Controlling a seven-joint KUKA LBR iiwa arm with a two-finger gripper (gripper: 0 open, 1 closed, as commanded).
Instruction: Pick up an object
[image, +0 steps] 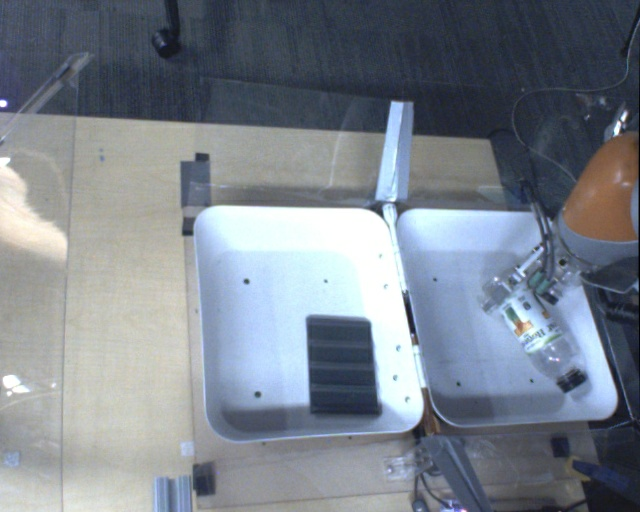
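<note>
Right bin (450, 300): clear bottle (540, 335) lying aslant toward near right. Claw (520, 285) seen at its far end; finger spread cannot be told. Left bin (250, 250): dark ribbed block (342, 365), near side.

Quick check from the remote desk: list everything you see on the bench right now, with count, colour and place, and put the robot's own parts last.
white bins: 2, white, side by side on the bench; left bin, right bin
ridged block: 1, black, lying flat in the left bin near its front wall
clear bottle: 1, transparent with a label and a dark cap, lying tilted in the right bin by its right wall
bench: 1, light wood, under both bins
arm: 1, grey with an orange band, reaching in from the right over the right bin
gripper: 1, metallic, low in the right bin at the bottle's upper end
</note>
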